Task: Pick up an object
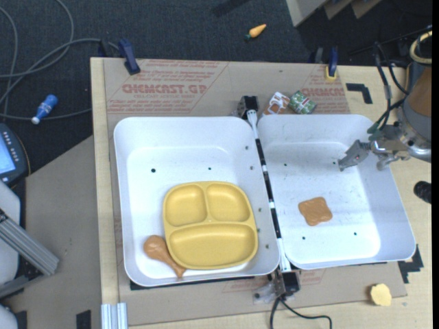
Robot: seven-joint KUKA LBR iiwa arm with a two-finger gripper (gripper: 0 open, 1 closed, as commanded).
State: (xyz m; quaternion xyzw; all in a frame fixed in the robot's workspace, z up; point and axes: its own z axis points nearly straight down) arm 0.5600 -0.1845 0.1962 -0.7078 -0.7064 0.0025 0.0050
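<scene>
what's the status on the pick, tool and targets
Tool over right bin, upper right, nothing between its fingers. Brown flat piece lies apart below it. Yellow divided plate and drumstick in left bin.

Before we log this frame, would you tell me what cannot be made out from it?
- Gripper, camera view: too small and blurred to judge its state.
- Arm: cut off by the right edge.
- Drumstick toy: partly hidden under the yellow divided plate.
- Small packets behind the right bin: labels too small to read.
</scene>
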